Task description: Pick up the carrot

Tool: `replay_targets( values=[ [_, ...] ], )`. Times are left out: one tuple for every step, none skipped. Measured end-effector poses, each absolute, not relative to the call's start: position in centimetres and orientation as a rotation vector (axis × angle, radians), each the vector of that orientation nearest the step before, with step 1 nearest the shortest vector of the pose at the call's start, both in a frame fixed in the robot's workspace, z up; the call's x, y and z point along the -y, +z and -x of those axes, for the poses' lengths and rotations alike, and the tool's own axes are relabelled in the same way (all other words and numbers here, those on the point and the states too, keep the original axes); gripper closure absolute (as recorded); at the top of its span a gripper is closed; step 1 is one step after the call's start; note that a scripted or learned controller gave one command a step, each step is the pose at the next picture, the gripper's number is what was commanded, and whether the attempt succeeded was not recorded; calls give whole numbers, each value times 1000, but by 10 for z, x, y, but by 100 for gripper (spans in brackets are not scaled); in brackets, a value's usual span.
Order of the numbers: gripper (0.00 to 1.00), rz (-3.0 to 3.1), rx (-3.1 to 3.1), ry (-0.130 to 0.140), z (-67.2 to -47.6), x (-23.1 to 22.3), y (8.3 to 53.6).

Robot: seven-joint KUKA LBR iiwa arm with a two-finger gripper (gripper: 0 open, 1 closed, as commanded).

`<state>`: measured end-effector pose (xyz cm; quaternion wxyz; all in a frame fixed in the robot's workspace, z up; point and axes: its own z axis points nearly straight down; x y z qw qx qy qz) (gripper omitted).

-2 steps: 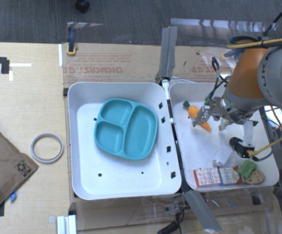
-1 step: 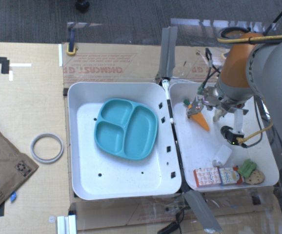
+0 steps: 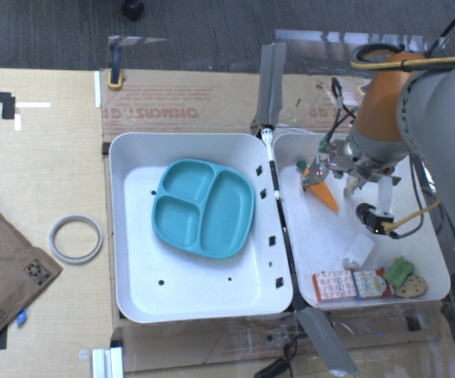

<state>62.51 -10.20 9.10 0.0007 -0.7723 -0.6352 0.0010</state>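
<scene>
Right now your gripper (image 3: 323, 172) sits at about 10 o'clock inside the right bin (image 3: 436, 246), reaching in from the 3 o'clock side. Its fingers look closed narrowly around the top end of the carrot (image 3: 323, 193); the carrot's leafy end (image 3: 301, 165) pokes out just left of the fingertips. Orange body angles down toward 5 o'clock, tip pointing into the bin's middle. You cannot tell from this angle whether the tip touches the bin floor or is clear of it.

Elsewhere in the right bin: a red-and-white carton (image 3: 350, 285) lies flat along the 6 o'clock wall, with a green toy (image 3: 398, 272) and a cookie-like piece (image 3: 410, 287) just beside it toward 5 o'clock. All are well apart from the carrot.

Left bin (image 3: 125, 235) holds a teal divided plate (image 3: 204, 208), roughly centred.

Outside the bins, at 9 o'clock of the left bin, you have a tape ring (image 3: 75, 238) on the bench and a cardboard box (image 3: 3, 274) at the view's edge.
</scene>
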Motion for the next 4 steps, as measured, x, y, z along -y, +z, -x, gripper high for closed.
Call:
replay_targets(
  values=[
    [0,2533,1861,2,-659,107,154],
    [0,2538,1851,1,-641,106,92],
    [100,2538,1852,4,-641,107,101],
    [100,2607,1754,3,-620,129,190]
  ],
)
